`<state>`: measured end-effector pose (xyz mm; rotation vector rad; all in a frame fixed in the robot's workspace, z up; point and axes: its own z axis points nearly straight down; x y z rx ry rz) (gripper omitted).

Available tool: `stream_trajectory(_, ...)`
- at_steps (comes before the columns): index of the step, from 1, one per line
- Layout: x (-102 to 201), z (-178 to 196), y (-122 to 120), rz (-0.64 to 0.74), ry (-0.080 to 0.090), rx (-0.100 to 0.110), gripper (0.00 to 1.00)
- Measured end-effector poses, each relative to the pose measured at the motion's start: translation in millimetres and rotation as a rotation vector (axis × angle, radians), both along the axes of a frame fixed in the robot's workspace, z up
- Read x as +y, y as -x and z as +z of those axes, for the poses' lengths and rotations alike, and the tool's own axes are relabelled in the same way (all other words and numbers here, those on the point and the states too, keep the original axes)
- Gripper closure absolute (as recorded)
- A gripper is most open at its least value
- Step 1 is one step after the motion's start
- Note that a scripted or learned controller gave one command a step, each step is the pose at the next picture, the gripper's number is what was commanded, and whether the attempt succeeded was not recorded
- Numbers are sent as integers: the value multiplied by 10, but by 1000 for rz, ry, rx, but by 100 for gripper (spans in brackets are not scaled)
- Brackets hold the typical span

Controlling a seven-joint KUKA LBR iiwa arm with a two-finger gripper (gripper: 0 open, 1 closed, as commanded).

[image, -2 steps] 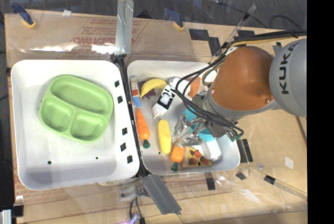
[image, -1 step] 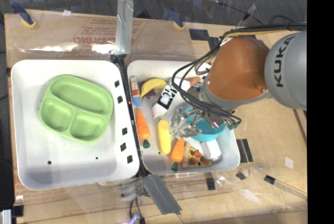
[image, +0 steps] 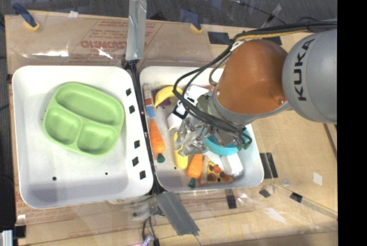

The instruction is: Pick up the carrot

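White plastic bins, 2 of them, sit side by side on the bench. Left bin holds 1 green divided plate w/ 3 compartments, lying in its upper-middle part. Right bin is crowded w/ small items under the arm.

Carrots: 2 orange ones. 1st carrot lies lengthwise along the right bin's left wall, just beside the divider, green stem end pointing toward the near edge. 2nd carrot, stubbier, lies near the front of the same bin, green tip toward the front wall, close below the gripper. Also 1 yellow banana near the bin's back-left corner, 1 yellow piece just left of the stubby carrot, 1 teal ring-shaped item under the wrist, and 1 dark multicoloured piece by the front wall (too blurred to name).

Arm: 1 grey arm comes in from the right, orange band over the right bin's middle, wrist pointing down and to the left. Gripper is low in the bin, between the two carrots, just above the yellow piece. Metal parts and cables tangle there; can't tell whether it's spread or closed, and nothing is clearly seen gripped.
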<state>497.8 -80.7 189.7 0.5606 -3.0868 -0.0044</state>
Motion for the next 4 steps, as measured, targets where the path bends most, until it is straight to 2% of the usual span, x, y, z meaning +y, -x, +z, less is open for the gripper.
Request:
stream_trajectory(1, -831, -354, 10, 542, -3, -2, 100)
stream_trajectory(2, -234, -568, 131, 850, -6, -1, 100)
stream_trajectory(3, -285, -192, 53, 1100, -5, -6, 100)
stream_trajectory(4, 225, -8, 210, 1228, -8, -2, 100)
